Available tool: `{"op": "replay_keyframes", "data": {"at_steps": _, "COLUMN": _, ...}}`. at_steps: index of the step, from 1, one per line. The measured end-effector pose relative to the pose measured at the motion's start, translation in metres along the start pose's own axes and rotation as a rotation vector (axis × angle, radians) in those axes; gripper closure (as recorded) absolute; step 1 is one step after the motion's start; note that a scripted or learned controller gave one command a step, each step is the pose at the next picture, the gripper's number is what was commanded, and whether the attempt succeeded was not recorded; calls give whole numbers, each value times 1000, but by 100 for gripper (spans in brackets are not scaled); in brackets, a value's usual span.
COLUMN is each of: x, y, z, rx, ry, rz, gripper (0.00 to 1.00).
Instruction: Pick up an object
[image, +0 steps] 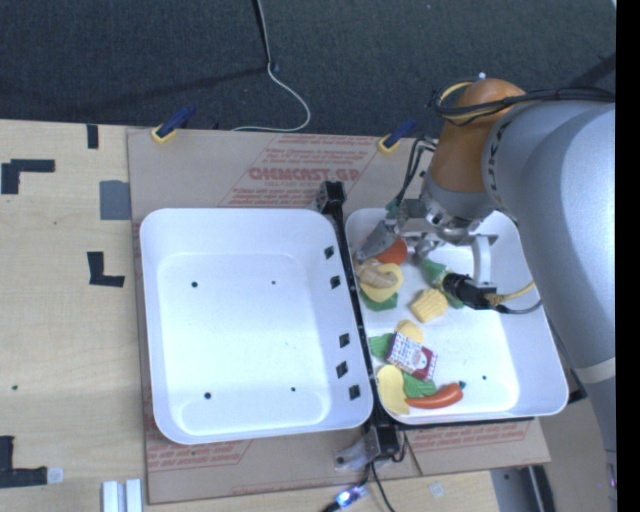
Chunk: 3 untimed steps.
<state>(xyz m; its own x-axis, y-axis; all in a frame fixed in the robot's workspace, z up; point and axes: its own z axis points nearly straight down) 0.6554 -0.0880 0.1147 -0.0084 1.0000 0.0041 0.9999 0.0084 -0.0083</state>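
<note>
From my feed, the arm (560, 180) runs off the right edge and covers the far right corner of the right bin (530, 385). I can't make out the fingers at the gripper (400, 238). The orange piece (392, 251) beneath it is partly hidden. The toy pile (408, 360) overlaps, blurring individual shapes.

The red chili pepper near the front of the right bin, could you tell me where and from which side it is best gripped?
Grip the red chili pepper at its middle, coming from above with the fingers across its narrow width. It lies flat and long, roughly left to right, its left end against the yellow piece.
</note>
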Motion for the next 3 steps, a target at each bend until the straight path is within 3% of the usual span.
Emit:
{"op": "replay_keyframes", "data": {"at_steps": 1, "x": -5, "y": 1, "z": -14, "rx": -6, "ry": -4, "rz": 4, "gripper": 100}}
{"op": "replay_keyframes", "data": {"at_steps": 2, "x": -6, "y": 1, "z": -14, "rx": -5, "ry": -4, "rz": 5, "gripper": 0}}
{"op": "replay_keyframes", "data": {"at_steps": 3, "x": -6, "y": 13, "z": 32, "rx": -6, "ry": -6, "rz": 7, "gripper": 0}}
